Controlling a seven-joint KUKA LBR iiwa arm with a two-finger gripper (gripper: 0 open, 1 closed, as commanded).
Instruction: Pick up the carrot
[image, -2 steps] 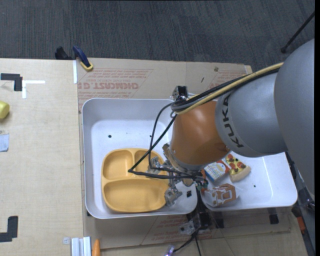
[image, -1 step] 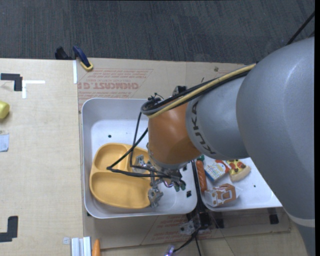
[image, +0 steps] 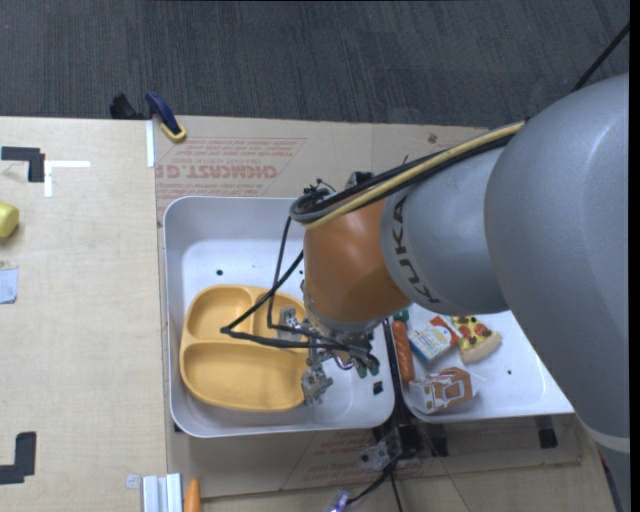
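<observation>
The carrot (image: 402, 352) lay in the right bin (image: 520, 395), hard against its left wall and just beside the divide between the two bins. It appeared as a slim orange-red stick pointing roughly away from the camera, its far end tucked under the arm's wrist. It bore no lettering.

The clearest writing was "KUKA" in dark capitals on the grey arm (image: 560, 220), running down the casing next to the orange band (image: 350, 260). Red print lay on the cardboard sheet (image: 235, 165) beyond the bins, but it was upside down to the camera and I could not read it with certainty. More red print on the cardboard at the near edge was too small to make out.

The gripper (image: 318, 385) hung to the carrot's left, over the near right part of the left bin (image: 180, 225), across the bin wall from the carrot. It was near the carrot but not touching it. Whether it was open or closed could not be told; nothing was seen held in it.

Under and beside the gripper sat a yellow divided plate (image: 235, 350), with the gripper at its right rim. To the carrot's right lay a small white carton (image: 432, 340), a toy pizza slice (image: 478, 338) and a brown toast-like piece (image: 445, 390). A blue-handled clip (image: 165, 115) lay at the cardboard's far corner, and a yellow object (image: 6, 220) at the bench's left edge.
</observation>
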